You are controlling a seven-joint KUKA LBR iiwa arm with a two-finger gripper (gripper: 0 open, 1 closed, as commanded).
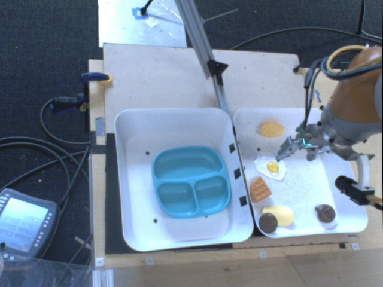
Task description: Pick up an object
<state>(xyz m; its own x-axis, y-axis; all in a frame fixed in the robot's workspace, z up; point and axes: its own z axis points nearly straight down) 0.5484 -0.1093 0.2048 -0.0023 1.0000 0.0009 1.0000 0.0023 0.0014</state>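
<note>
My gripper (pixel 299 150) hovers over the right bin (pixel 344 226), above its middle, with its fingers spread open and nothing between them. Just left of and below the left fingertip (pixel 284 152) lies a toy fried egg (pixel 270 168). A flat orange-yellow round piece (pixel 271 129) rests at the bin's far left. Near the front left are an orange toast-like wedge (pixel 260 190), a yellow block (pixel 282 214) and a dark brown ball (pixel 267 223) touching the block. A small brown round piece (pixel 325 213) sits at the front right.
The left bin (pixel 134 220) holds a blue divided plate (pixel 191 181). A slanted grey pole (pixel 200 34) crosses the bench down to the wall between the bins. Cables and a hand-held pendant (pixel 24 220) lie on the floor at left.
</note>
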